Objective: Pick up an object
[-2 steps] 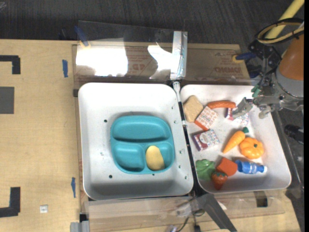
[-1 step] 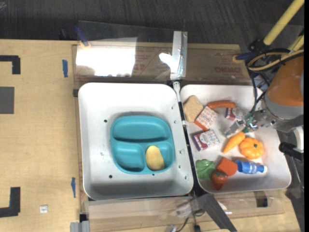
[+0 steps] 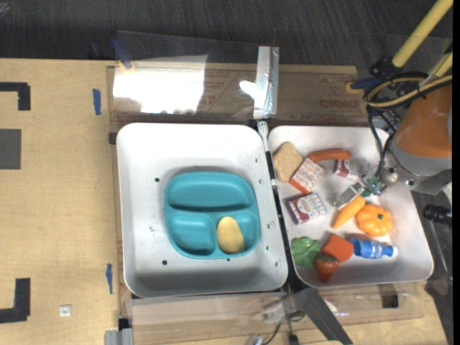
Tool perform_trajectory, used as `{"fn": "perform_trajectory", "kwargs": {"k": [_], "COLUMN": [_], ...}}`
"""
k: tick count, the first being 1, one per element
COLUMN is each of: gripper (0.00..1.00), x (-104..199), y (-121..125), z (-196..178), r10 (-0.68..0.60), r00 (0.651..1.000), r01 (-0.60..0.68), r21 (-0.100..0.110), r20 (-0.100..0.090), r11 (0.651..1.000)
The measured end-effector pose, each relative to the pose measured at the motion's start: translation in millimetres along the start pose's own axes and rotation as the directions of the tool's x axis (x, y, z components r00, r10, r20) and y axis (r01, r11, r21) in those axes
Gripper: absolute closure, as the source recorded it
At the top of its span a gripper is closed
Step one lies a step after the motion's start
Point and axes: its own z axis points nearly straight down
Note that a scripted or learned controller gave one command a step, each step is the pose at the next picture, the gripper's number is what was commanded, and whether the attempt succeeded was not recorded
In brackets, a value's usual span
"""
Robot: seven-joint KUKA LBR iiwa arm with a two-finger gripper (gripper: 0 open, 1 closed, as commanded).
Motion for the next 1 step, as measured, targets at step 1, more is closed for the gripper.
{"fn": "perform_trajectory", "kwargs": {"k": [1], "gripper": [0.00], "x": [16.6], "y": [-19.7], "z": [-0.5], "r10": [-0.132], "r00": [0.991], "r01": [0.132], "r21": [-0.002], "r20": [0.001], "r11": [0.991]}}
